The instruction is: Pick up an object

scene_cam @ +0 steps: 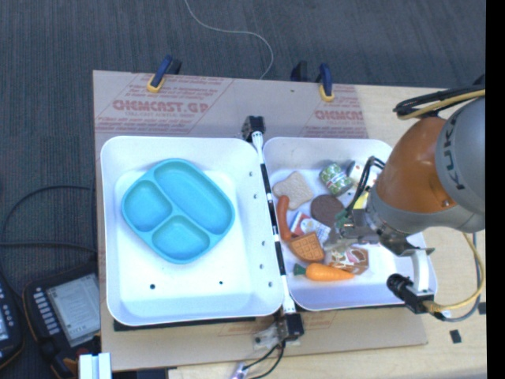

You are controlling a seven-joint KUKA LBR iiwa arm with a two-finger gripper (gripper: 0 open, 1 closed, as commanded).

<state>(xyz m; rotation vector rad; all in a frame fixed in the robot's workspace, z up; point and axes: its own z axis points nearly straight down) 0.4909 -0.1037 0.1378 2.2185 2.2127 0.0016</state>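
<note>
**Now: pincer lowering into the toy-food pile**

Currently the arm is reaching w/ its pincer (341,239) down in the right bin (379,150), amid the food items, btwn the brown disc (325,208) and the pretzel (353,259). Can't tell how the pincer is set; wrist is blocking it. Carrot (327,272) and waffle (308,247) are lying just beside. Blue tray (177,209) is sitting in the left bin (114,290). Imo best approach: be committing to one item, centring over it, avoiding neighbours before closing.
</note>
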